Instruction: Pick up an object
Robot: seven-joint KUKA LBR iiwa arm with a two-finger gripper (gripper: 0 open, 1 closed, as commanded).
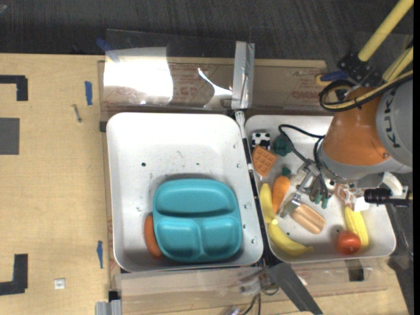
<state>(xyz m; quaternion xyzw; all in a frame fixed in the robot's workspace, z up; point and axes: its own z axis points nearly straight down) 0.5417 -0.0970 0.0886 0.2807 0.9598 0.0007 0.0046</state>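
The right bin (387,241) holds several toy foods. A yellow banana (281,235) lies along its left and front side, with an orange carrot (281,190) beside it. A tan roll-shaped piece (308,219) rests in the middle. A corn cob (356,223) and a red tomato (349,243) sit at the front right. An orange waffle (264,159), a dark green piece (282,146) and a black-and-white cube (261,138) lie at the back left. My gripper (298,199) hangs low over the middle, between the carrot and the tan piece, just above the tan piece.
The left bin (131,143) holds a teal divided plate (197,220) with an orange object (151,236) poking out from under its left edge. A metal divider (241,77) stands behind the bins. Cables (341,90) and the orange wrist band (354,140) hang over the right bin's back.
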